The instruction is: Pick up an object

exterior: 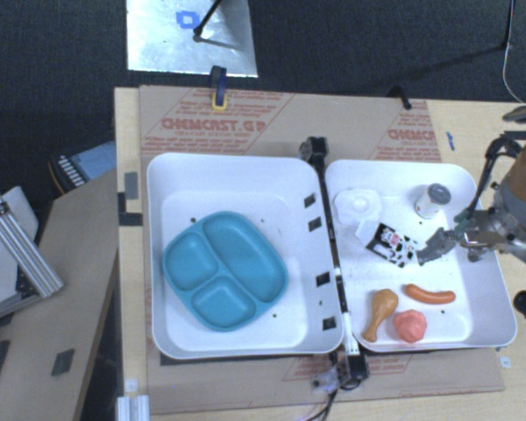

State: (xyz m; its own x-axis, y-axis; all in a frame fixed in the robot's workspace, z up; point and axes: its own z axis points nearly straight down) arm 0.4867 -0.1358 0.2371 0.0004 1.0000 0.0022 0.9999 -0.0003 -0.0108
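The right bin [486,318] holds several small objects. A black-and-white patterned carton [391,243] lies near its middle, with a clear white cup [357,205] behind it to the left. A small grey-capped bottle [432,199] stands at the back. Along the front lie an orange sausage [430,296], a tan drumstick [381,311] and a pink ball [410,324]. My gripper [434,246] reaches in from the right, low over the bin, just right of the carton and above the sausage. Nothing shows in its grasp.
The left bin [171,178] holds a blue divided plate [224,270]. A black divider [329,244] runs between the bins. Both sit on a cardboard sheet [245,123]. The arm's grey body [517,222] hangs over the right bin's right rim.
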